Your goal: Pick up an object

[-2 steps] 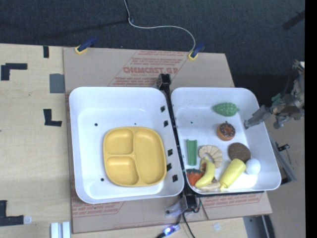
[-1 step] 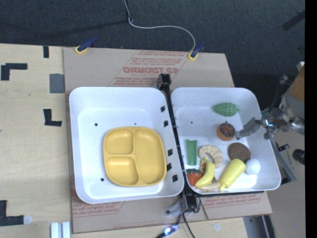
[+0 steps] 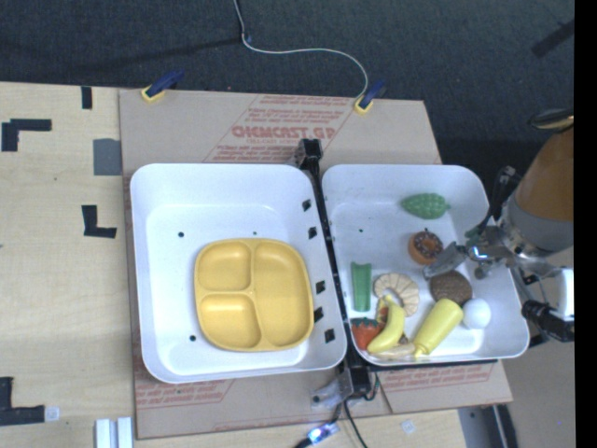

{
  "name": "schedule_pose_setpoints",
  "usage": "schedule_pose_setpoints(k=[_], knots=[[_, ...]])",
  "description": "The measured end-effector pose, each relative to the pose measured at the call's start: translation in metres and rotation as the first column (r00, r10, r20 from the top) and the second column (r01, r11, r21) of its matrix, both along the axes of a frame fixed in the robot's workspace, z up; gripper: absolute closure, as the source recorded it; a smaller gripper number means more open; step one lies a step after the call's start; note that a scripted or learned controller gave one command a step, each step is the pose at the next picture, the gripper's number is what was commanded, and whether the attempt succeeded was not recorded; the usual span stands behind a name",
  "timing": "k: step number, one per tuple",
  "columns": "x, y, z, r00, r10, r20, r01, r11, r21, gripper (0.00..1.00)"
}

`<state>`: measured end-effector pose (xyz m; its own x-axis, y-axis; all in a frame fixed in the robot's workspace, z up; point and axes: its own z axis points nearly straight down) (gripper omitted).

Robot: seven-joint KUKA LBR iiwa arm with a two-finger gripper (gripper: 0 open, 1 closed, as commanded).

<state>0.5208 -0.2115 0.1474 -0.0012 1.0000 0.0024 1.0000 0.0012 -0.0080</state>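
Note:
The right bin (image 3: 373, 189) holds several toy foods. A green leafy piece (image 3: 424, 205) lies at the back, with a round red-brown piece (image 3: 425, 245) in front of it. Further forward lie a brown oval (image 3: 450, 287), a white ball (image 3: 477, 314), a yellow bottle (image 3: 437, 325), a banana (image 3: 392, 328), a tan ridged piece (image 3: 396, 287), a green stick (image 3: 360, 286) and a red piece (image 3: 366, 329). My gripper (image 3: 459, 255) hangs low over the bin's right side, between the red-brown piece and the brown oval. Nothing is visibly held.
The left bin (image 3: 163, 203) holds a yellow divided plate (image 3: 254, 294). A black clip (image 3: 309, 151) sits on the ridge between the bins. Both bins rest on a cardboard sheet (image 3: 270, 124). A white cable (image 3: 280, 49) runs across the dark floor behind.

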Motion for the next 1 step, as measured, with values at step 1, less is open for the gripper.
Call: schedule_pose_setpoints(k=[1], knots=[[0.0023, -0.0028, -0.0453, 1.0, 0.0, 0.002, 0.0, 1.0, -0.001, 0.0]])
